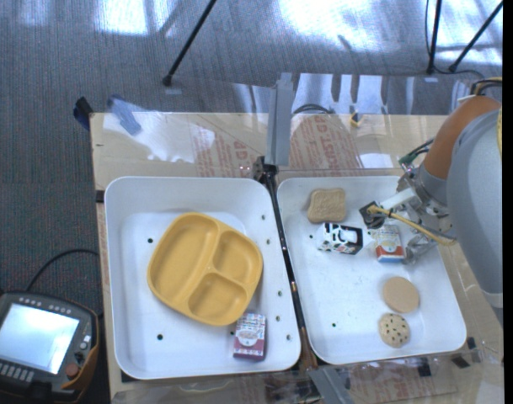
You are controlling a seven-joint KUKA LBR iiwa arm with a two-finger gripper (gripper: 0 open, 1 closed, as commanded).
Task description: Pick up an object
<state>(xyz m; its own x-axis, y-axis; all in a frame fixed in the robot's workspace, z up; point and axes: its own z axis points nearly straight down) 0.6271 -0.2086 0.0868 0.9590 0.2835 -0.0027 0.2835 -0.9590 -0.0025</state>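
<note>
Chocolate-chip cookie (394, 330) is being left alone at the right bin's (357, 356) near edge. The gripper (414, 244) is being parked just beside the small orange-and-white carton (390, 244), probably lining up that pick. Jaws' opening can't be told, tbh.

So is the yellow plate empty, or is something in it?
Empty: the yellow plate shows bare yellow in all three compartments. The red box lies outside it, on the floor of the left bin.
</note>
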